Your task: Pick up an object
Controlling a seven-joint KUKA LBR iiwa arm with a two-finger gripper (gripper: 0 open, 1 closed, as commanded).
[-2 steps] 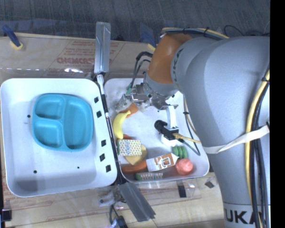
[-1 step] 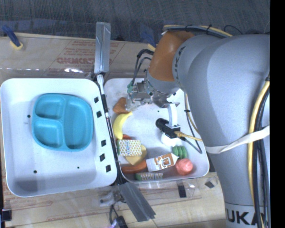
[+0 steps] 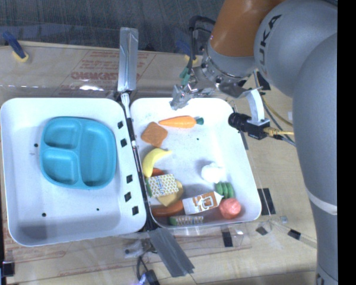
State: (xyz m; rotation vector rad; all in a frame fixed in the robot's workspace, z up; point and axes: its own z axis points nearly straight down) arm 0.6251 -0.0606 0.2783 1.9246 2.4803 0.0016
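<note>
So the arm is reaching in from the right and the tool [image 3: 181, 94] is hanging over the back rim of the right bin [image 3: 244, 159], nothing in it, and I honestly can't tell if it's spread or pinched from this angle. Looks to me like it's sitting at the approach step, not picking yet. Closest thing is the carrot [image 3: 177, 122], lying flat on the bin floor just in front of the tool, orange with a little green top pointing right. Next move is probably dropping down and lining up across the carrot's narrow side. It's looking smooth and tapered, so I'm guessing it could be slipping out if the grip lands off centre
</note>
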